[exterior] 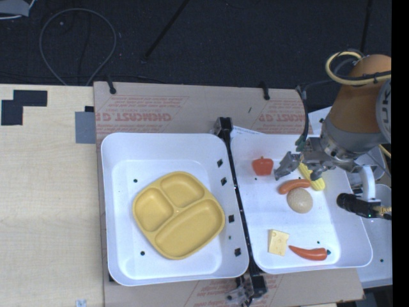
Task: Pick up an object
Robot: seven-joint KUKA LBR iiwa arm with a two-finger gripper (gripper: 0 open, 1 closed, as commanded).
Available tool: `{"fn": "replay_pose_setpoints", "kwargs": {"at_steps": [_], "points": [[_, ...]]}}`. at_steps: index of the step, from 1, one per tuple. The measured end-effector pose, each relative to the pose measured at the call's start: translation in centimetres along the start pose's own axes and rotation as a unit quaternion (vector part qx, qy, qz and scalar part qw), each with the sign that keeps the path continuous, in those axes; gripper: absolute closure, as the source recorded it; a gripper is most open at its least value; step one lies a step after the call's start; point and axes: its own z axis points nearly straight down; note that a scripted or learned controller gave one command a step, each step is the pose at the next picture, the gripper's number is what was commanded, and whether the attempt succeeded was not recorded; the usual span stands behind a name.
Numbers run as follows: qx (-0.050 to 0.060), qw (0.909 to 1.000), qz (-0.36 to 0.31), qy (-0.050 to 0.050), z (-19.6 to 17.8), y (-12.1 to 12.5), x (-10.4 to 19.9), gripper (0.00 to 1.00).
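Right now the tool (300,165) hangs low over the right bin (348,251), above a sausage (294,185) at its 6 o'clock; whether it's clenched, I can't tell.

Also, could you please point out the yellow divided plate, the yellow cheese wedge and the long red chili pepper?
Yellow divided plastic plate (189,228): camera view, its largest compartment.
Yellow cheese wedge (278,242): camera view, middle of its top face.
Long red chili pepper (307,252): camera view, mid-body.

Upside-down red print on the cardboard sheet (192,110), upper middle of the frame, reads roughly "CHEMCAST", repeated faintly toward its right.
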Motion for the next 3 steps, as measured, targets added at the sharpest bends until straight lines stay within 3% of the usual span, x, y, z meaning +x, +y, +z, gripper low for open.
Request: {"fn": "replay_pose_setpoints", "kwargs": {"at_steps": [1,3], "points": [[-0.007,1.0,-0.001,-0.001,-0.7,0.3,0.0,0.0],[-0.003,1.0,0.0,0.0,10.6,1.0,1.0,0.0]]}}
